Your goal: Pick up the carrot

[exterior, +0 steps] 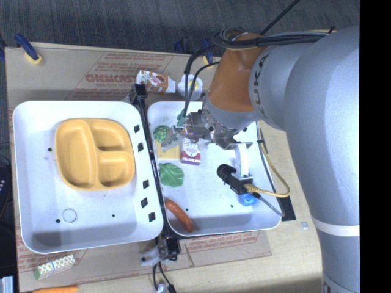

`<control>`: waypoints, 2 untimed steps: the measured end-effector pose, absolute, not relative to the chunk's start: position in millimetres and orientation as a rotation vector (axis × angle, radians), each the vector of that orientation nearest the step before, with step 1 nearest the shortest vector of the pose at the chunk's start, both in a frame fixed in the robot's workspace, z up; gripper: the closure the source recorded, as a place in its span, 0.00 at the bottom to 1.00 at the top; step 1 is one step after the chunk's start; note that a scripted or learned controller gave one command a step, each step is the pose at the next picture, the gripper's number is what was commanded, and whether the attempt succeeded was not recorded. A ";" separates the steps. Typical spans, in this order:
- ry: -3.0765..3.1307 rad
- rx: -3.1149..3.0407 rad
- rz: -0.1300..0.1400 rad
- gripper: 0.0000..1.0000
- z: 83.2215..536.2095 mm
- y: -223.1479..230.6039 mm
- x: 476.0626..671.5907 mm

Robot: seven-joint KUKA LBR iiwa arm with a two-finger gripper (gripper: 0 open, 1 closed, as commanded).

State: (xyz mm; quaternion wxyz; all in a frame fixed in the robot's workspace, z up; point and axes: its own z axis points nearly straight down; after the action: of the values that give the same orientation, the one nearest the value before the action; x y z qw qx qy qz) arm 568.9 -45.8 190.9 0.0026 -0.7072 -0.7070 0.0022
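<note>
The carrot, an orange-red stick, lies in the near left corner of the right bin, against the bin's wall. My gripper hangs over the far left part of that bin, well away from the carrot. It is just above a red and white carton and a yellow slab. Nothing shows between the gripper and the carrot except a green leaf.
A green broccoli-like piece sits left of the gripper. A small blue item lies at the right bin's near right. The left bin holds a yellow divided plate. A small packet lies beyond the bins.
</note>
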 end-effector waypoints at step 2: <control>-2.458 -1.953 0.004 1.00 201.8 -16.8 588.6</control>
State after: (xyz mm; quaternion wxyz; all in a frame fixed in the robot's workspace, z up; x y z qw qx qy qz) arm 588.6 -16.8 201.8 0.0012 -0.6221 -0.7829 0.0014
